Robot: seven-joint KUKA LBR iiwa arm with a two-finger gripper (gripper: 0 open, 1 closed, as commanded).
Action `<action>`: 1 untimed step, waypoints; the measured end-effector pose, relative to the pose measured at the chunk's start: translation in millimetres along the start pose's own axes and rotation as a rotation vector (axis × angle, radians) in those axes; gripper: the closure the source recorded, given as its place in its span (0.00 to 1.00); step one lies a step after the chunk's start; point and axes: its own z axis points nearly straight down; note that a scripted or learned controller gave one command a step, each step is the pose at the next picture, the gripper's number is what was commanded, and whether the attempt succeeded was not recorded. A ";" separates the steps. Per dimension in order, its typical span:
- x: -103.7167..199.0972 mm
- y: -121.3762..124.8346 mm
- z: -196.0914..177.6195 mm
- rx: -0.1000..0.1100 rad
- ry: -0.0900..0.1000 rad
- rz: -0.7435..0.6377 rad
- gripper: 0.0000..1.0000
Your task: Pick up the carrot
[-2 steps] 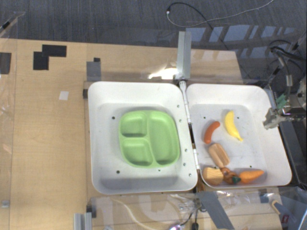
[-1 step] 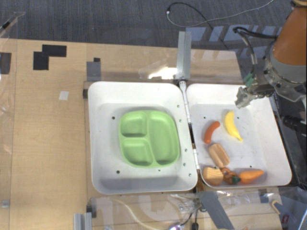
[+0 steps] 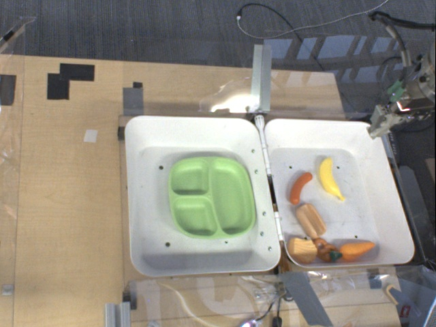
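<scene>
carrot lies in right bin with banana; green plate in left bin.

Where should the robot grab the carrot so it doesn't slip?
Probably around the thick orange middle of the carrot, coming straight down from above. It lies flat, lengthwise along the near wall of the right bin, its leafy end touching a wooden piece. So the fingers should close across its width, front to back, away from the crowded leafy end. The wall leaves little room.
</scene>
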 end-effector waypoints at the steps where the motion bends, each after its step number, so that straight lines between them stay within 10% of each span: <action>1: 44.7 59.2 80.5 0.004 0.001 0.018 1.00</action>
